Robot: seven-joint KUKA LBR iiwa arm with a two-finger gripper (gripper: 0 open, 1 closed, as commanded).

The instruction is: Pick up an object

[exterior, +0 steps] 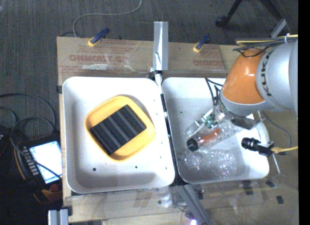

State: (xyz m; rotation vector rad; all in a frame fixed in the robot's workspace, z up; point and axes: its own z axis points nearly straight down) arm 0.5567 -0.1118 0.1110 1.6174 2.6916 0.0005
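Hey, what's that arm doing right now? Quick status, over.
Gripper low in right bin, over a clear bottle; grasp unconfirmed. Crinkled clear plastic beside it. Yellow-and-black tray sits in left bin, untouched.

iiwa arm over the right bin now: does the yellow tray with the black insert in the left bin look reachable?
Probably yes. The yellow tray lies alone and uncovered in the left bin; the low divider between bins seems the sole obstacle from the arm.
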